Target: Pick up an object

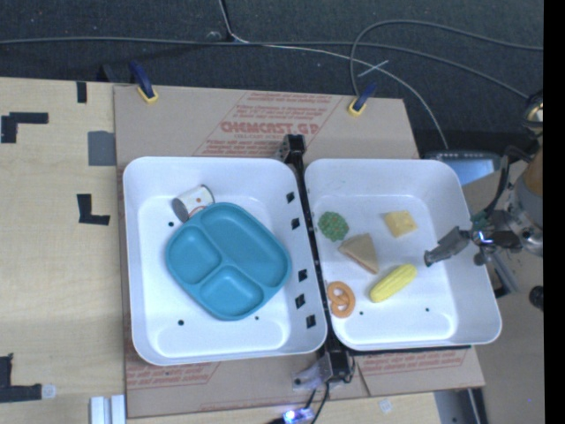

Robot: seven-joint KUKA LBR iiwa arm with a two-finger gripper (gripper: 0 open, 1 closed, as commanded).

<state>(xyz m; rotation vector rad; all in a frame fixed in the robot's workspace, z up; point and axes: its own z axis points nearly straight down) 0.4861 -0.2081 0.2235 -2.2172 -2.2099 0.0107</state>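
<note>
— Worktop [53, 263]: pale wood, black tape marks, cardboard sheet [265, 122] clamped under two white bins. Behind: dark carpet [106, 16], loose cables.

— Right bin [441, 184]: corn [392, 283], pretzel [341, 298], broccoli [333, 226], wedge, cheese. Left bin: blue tray [228, 260], cup. Claw [439, 253] over right rim, near corn; spread or pressed together, cannot tell.

Left bin [141, 263]: sectioned tray [228, 260] at centre, small cup [192, 202] at its upper left; right bin [441, 184]: broccoli [333, 226], wedge [360, 253], cube [399, 223], corn [392, 283], pretzel [341, 298] lower left.
</note>
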